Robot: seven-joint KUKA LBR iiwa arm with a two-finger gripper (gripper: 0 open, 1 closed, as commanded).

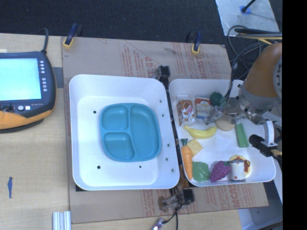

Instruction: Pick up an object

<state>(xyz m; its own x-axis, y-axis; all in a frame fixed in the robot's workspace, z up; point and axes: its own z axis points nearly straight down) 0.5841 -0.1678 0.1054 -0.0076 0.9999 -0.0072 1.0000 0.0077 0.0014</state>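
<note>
A grey arm (261,80) with an orange band is reaching in from the right of the frame, over the upper right part of the right bin (268,175). Its gripper (225,113) is sitting low at the centre top of that bin, just beside a tan round piece (224,124) and a dark green lump (217,98). Whether it is released or clenched, I cannot tell; nothing is showing clearly in its grasp.

The right bin is holding a crowd of toy foods. Two small cartons (194,108) are lying side by side at upper left of the bin, touching the gripper's left side. A banana (201,132) is lying just below them, and a green stick (241,135) is lying upright in the picture to its right. A carrot (186,160) is running down the bin's left wall, with a yellow wedge (194,146) touching it. Along the bottom wall a green leaf (201,170), purple grapes (219,170) and a can (236,170) are sitting in a row.

The left bin (81,128) is holding a blue divided plate (129,131) at its centre. A pendant (25,87) with a lit screen is lying at the left edge of the frame. Blue-and-yellow clamps (70,35) are gripping the cardboard (139,59) at the top.
</note>
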